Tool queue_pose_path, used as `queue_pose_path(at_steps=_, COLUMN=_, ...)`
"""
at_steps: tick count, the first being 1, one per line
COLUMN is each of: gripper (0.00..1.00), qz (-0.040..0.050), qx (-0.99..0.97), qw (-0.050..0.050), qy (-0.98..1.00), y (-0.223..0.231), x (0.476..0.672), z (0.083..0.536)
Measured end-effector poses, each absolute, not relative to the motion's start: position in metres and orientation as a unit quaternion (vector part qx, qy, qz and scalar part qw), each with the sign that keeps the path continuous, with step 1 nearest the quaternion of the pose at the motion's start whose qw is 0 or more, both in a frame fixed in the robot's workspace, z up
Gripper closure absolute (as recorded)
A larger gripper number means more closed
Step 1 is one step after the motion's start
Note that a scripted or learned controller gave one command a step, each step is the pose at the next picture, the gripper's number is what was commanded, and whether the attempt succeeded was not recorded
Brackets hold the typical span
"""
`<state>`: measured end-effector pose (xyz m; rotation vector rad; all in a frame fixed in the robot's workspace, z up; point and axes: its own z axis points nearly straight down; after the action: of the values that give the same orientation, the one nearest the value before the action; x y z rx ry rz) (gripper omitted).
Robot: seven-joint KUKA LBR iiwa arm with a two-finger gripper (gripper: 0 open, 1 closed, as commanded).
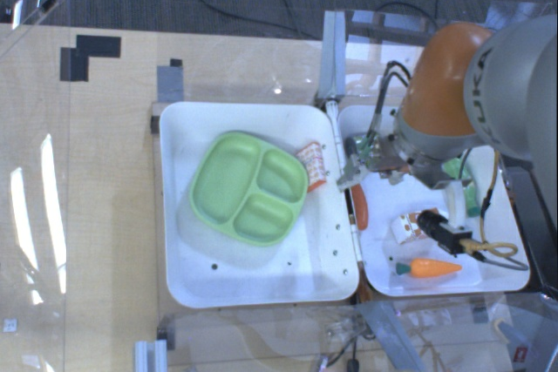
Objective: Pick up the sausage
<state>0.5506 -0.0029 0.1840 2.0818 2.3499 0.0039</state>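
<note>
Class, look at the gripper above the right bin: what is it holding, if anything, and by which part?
It cannot be told. The gripper sits just above the sausage at the right bin's left edge, hiding the sausage's upper end.

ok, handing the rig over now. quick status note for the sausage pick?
Hand: low over the left edge of the right bin, just above the sausage; finger state can't be read from this angle.
Sausage: lying in the right bin against its left wall, not lifted.
Also there: carrot at the bin's near side; green divided plate in the left bin.
Done: approach. Left: grasp and lift.
</note>
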Motion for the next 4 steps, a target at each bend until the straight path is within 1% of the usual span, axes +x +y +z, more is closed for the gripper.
queue_pose_path(at_steps=1, gripper=0.00, qz=0.0008, qx=0.634, qw=0.001, qy=0.773, y=-0.014, x=0.540, z=0.184)
queue_pose_path(at_steps=2, gripper=0.00, qz=0.0012, qx=0.609, qw=0.001, qy=0.793, y=0.003, x=0.543, z=0.184)
queue_pose_path(at_steps=3, gripper=0.00, qz=0.0006, qx=0.616, qw=0.001, qy=0.788, y=-0.016, x=0.534, z=0.183)
queue_pose_path(at_steps=4, gripper=0.00, qz=0.0014, qx=0.597, qw=0.002, qy=0.802, y=-0.012, x=0.551, z=0.184)
